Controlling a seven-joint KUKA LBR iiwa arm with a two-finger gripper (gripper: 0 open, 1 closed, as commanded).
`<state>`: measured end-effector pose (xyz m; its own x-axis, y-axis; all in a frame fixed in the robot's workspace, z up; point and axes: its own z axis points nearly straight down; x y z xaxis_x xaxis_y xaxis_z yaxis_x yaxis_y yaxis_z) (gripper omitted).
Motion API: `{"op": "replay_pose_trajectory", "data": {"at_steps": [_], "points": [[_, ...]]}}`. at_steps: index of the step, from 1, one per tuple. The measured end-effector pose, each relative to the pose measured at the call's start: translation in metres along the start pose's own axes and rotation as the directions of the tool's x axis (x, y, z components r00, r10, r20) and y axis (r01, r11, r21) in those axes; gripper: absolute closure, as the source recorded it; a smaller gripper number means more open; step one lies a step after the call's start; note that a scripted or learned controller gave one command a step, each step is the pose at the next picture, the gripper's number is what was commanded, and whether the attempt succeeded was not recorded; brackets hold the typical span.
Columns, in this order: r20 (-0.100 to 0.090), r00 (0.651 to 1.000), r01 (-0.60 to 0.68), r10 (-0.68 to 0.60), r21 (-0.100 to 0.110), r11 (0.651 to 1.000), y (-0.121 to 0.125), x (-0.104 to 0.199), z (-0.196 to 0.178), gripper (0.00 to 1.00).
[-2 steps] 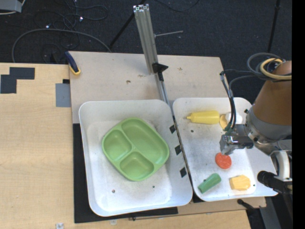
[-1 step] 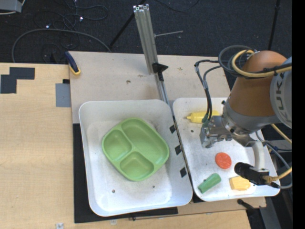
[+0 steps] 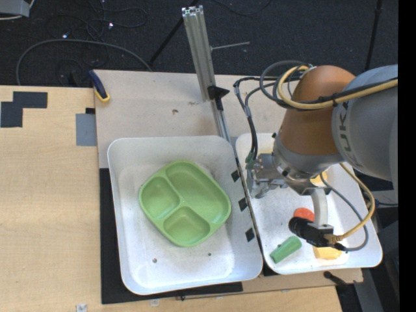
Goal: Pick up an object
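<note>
Gripper [image 3: 260,181] sat low at centre right of frame, over upper left part of right bin [image 3: 364,255], just beside wall shared with left bin [image 3: 120,174]. Wrist hid it, so open or closed could not be told. Likely pick candidates lay lower right: green block [image 3: 286,249], orange piece [image 3: 303,213], yellow piece [image 3: 328,253], all apart from gripper. Green divided plate [image 3: 185,202] lay flat in left bin. Judged: grasp not yet secured.

Robotics lab setup: KUKA arm [image 3: 325,122] over a plywood table [image 3: 45,194], bare aluminium extrusion post [image 3: 198,51] standing upright, loose cables [image 3: 65,41] strewn over dark carpet behind.
</note>
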<state>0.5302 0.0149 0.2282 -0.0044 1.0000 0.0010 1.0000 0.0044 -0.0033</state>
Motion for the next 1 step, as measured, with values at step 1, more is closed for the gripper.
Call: {"op": "replay_pose_trajectory", "data": {"at_steps": [1], "points": [[0.0, 1.0, 0.0, 0.0, 0.0, 1.0, 0.011, 0.0531, 0.0094, 1.0]]}}
